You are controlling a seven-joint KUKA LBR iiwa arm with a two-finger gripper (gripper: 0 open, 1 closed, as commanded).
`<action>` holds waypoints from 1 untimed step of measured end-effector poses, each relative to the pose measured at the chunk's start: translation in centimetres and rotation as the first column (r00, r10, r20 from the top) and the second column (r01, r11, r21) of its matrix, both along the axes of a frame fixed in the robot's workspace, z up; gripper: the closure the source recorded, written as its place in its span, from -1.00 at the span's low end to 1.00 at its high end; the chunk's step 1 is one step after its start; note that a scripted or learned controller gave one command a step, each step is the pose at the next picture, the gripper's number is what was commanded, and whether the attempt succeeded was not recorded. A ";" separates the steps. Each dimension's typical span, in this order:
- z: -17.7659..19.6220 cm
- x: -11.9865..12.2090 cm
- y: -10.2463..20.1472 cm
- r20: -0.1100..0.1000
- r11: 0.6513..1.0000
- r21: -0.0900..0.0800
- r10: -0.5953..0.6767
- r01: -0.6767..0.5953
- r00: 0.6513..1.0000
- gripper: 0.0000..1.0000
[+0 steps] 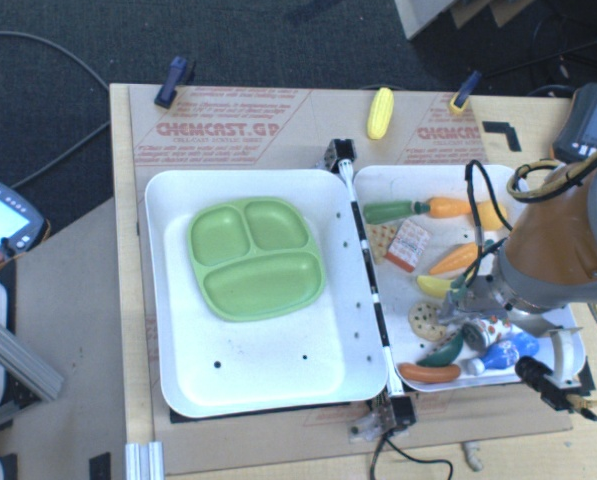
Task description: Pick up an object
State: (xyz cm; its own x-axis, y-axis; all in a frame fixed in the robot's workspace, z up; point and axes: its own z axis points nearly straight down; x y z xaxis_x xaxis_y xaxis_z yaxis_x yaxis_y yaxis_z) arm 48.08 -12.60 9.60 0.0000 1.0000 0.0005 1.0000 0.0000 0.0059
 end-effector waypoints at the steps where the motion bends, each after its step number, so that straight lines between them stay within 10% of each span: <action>1: 7.7 2.0 -0.3 -0.004 1.000 -0.001 0.000 0.000 1.000 1.00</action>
